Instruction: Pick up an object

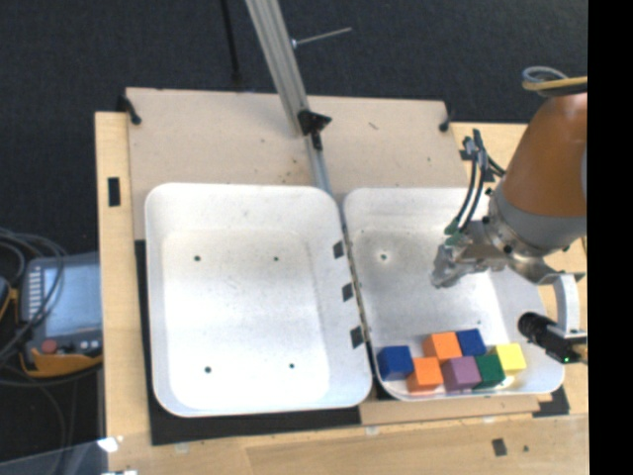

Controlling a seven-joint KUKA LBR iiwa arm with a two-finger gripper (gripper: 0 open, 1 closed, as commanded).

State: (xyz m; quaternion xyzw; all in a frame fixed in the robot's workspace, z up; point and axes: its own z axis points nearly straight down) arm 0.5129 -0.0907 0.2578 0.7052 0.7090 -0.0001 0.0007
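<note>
Several coloured blocks lie clustered along the near edge of the right bin point(406, 226): a blue block point(395, 360), two orange blocks point(426, 372) point(444, 344), a purple block point(461, 371), a green block point(489, 368), a second blue block point(471, 340) and a yellow block point(510, 356). My gripper point(447, 268) hangs over the middle of the right bin, above and beyond the blocks, with nothing visible between its fingers. The arm's grey and orange wrist point(549, 176) looms at the right.
The left bin point(242, 295) lies beside the right one on the wooden bench point(277, 132). A slanted aluminium bar point(282, 62) rises from the back between the bins. A device with cables point(54, 310) sits off the bench at far left.
</note>
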